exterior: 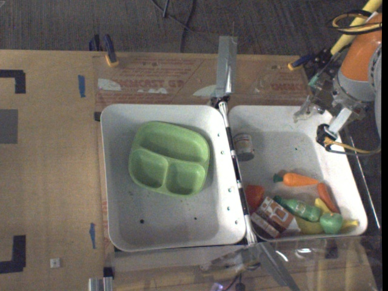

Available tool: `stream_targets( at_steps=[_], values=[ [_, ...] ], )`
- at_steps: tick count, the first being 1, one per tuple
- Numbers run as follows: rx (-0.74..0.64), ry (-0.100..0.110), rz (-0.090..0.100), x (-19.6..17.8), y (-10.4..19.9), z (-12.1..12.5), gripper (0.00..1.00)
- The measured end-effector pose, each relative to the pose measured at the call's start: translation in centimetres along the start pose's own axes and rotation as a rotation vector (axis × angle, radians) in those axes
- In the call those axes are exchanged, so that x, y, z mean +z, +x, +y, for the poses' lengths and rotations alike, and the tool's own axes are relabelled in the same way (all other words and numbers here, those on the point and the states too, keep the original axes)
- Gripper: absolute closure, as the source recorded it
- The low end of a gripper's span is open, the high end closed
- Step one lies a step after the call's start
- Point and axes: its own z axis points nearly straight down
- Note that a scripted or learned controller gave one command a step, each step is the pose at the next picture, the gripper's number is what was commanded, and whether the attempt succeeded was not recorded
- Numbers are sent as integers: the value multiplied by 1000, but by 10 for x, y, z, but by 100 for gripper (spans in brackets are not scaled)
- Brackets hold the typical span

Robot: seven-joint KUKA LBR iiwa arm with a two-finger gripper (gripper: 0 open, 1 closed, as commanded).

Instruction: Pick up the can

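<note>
The can (243, 146) is lying in the right bin (285, 117), hard against that bin's left wall, in the far-left part of it. Looks like it is resting on its side or tilted, grey body with a darker band; too small to be sure. Nothing is touching it.

The gripper (317, 115) is hanging over the far-right corner of the right bin, well apart from the can, up by the bin's far rim. The arm (359, 65) is reaching in above it, orange band showing, with yellow cable looping around it. The fingers are too small and dark against the clutter here, so cannot tell how far apart the jaws are sitting; nothing is showing between them.

Other stuff is piling up in the near part of the right bin: an orange carrot (299, 179) lying toward the middle-right, a green bottle (299, 208) just nearer than it, a brown-and-white carton (274, 216) nearer-left of the bottle, a red piece (254, 194) beside the bin's left wall, and a yellow banana (327, 224) along the near-right rim.

The left bin (121, 223), touching the right bin's left side, is holding a green divided plate (169, 157).
</note>
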Motion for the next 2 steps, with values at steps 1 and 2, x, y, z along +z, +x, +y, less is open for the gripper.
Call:
stream_targets(
  at_steps=[1, 2],
  values=[
    [-5, -2, -2, -11, 3, 0, 100],
    [-146, -1, 0, -178, 6, 0, 100]
  ],
)
